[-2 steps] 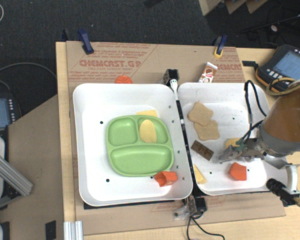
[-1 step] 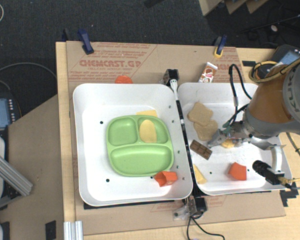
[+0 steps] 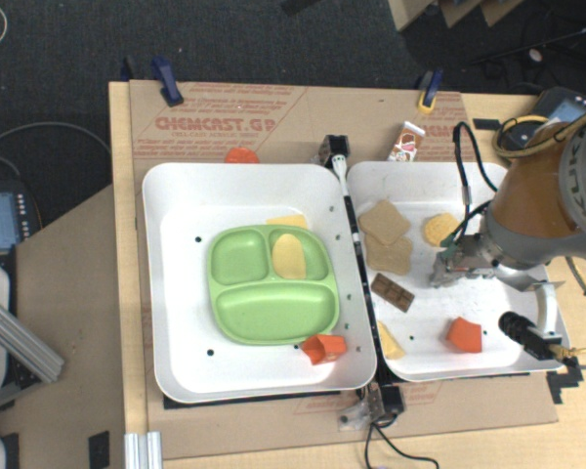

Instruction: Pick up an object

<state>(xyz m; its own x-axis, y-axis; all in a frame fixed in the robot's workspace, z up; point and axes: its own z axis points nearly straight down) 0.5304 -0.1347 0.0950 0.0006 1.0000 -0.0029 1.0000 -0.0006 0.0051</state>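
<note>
— While I steer from afar, what does the overhead camera give you?

— Your gripper (image 3: 449, 262) hangs low inside the right bin (image 3: 488, 179); I cannot tell how its tips stand. An orange block (image 3: 464, 334) lies just below it, apart. A round yellow cracker (image 3: 439, 229) sits just above it, tan bread slices (image 3: 386, 234) and a brown chocolate bar (image 3: 392, 291) to its left.

— And further left?

— I see a green divided plate (image 3: 271, 286) in the left bin (image 3: 176, 198), well apart, with an orange piece (image 3: 322, 348) at its edge.
</note>
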